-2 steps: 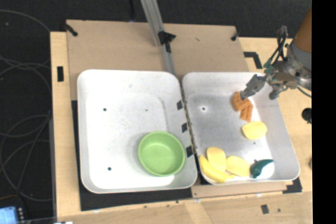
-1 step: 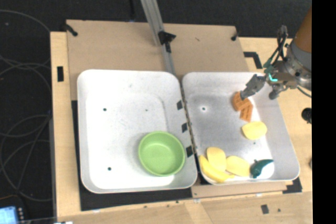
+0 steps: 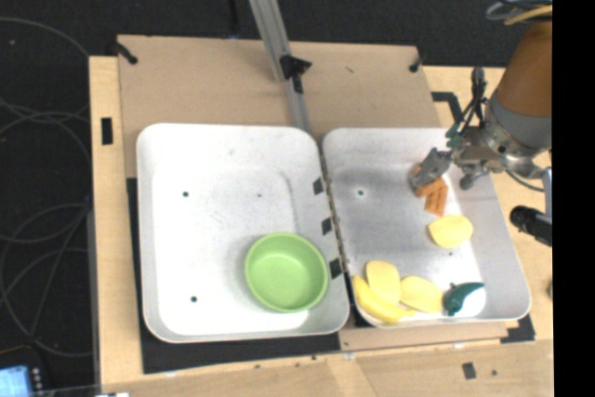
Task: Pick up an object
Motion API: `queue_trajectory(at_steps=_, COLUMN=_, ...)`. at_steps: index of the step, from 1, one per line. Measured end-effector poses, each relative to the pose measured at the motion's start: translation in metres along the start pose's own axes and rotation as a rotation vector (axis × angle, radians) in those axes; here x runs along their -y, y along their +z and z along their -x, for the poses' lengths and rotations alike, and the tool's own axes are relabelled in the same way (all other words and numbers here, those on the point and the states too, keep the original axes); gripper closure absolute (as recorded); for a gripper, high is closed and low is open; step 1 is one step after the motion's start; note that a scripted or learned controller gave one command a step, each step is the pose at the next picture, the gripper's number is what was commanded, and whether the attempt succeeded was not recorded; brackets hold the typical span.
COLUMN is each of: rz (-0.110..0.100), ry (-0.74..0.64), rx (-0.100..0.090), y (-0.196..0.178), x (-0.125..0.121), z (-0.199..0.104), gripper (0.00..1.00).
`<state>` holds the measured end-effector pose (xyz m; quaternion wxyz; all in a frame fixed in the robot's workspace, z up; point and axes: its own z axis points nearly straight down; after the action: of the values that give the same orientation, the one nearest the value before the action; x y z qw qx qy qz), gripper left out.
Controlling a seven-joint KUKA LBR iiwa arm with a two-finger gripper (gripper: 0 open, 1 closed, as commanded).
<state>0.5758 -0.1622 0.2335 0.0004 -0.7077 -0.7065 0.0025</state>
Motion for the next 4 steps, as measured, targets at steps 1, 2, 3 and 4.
queue_trajectory(at_steps=1, rz=-0.002, ry=0.000, rx=0.000, y=0.062, x=0.004, z=0.006, gripper=0.00)
queue_trajectory(at_steps=2, rz=0.001, ry=0.001, rx=0.000, y=0.109, x=0.005, z=0.000, gripper=0.00)
queue_trajectory(at_steps=3, rz=0.008, ry=0.004, rx=-0.003, y=0.095, x=0.003, z=0.000, gripper=1.00)
queue_trajectory(at_steps=4, rz=0.012, ry=-0.006, rx=-0.003, y=0.038, x=0.005, z=-0.009, gripper=1.00)
